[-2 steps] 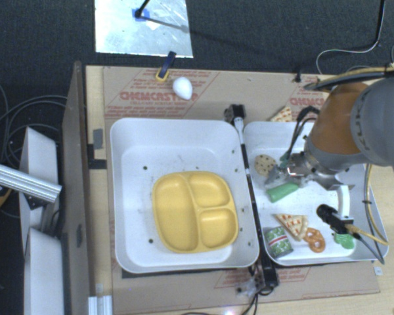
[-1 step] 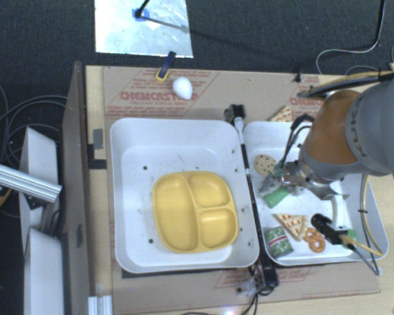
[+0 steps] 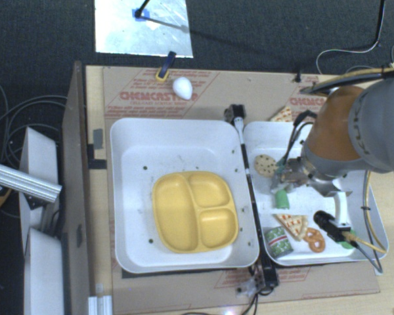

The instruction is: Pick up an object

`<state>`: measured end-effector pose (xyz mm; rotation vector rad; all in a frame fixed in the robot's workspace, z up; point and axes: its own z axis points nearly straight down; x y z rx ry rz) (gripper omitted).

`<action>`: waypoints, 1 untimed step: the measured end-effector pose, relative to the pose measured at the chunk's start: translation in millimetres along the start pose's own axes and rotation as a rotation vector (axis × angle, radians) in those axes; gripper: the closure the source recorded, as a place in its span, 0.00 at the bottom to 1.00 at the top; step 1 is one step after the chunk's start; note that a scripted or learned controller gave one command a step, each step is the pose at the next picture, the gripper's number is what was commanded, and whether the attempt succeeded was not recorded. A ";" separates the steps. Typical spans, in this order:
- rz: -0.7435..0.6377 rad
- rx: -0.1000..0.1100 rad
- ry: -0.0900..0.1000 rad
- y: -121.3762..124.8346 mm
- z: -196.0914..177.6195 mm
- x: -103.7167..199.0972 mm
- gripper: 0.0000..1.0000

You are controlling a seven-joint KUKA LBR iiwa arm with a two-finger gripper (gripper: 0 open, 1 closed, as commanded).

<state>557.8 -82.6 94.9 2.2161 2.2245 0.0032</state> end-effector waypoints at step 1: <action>-0.008 -0.007 0.004 -3.1 -94.2 80.8 1.00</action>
